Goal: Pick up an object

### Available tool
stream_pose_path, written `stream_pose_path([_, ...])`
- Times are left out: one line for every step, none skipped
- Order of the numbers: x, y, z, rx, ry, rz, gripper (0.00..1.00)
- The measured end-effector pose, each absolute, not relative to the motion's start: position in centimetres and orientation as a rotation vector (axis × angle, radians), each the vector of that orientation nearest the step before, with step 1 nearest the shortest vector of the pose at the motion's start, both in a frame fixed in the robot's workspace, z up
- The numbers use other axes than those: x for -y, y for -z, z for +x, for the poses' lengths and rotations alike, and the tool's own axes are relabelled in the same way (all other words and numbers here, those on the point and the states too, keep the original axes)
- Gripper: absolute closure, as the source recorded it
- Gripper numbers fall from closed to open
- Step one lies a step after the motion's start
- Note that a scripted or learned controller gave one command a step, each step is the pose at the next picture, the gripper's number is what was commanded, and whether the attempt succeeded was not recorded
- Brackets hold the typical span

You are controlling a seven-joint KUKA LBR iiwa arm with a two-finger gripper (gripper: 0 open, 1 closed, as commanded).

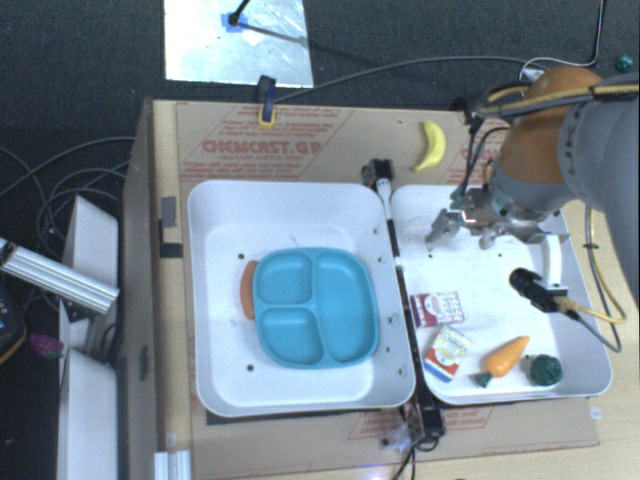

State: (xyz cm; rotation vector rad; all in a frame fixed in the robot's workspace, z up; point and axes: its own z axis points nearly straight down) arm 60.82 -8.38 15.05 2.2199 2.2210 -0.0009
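Brown bench board [300, 133] carries red print reading "CHEMCAST GP", the smaller lines around it illegible; left white bin [215, 268] contains a blue three-compartment plate [315, 303], with an orange-brown sausage [246, 288] touching the plate's left edge; right white bin [590, 363] lies under the gripper [465, 230], which hangs over its far half with fingers spread and nothing between them; a yellow banana [432, 146] lies on the board beyond the bins; candidate objects sit in the right bin's near half, apart from the gripper: a red-and-white carton [437, 309], print unreadable; an orange carrot [503, 356]; a small white packet [447, 353] with red and blue marking; a dark green lump [545, 370], kind indeterminate.
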Motion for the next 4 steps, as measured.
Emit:
stream_pose_path([8.4, -8.4, 60.6, -2.222, -0.001, 2.220, 0.00])
stream_pose_path([8.4, -9.5, 60.7, -2.222, -0.003, 2.218, 1.00])
stream_pose_path([8.4, -10.6, 60.8, -2.222, -0.006, 2.216, 1.00])
stream_pose_path([8.4, -11.7, 60.8, -2.223, -0.009, 2.214, 1.00])
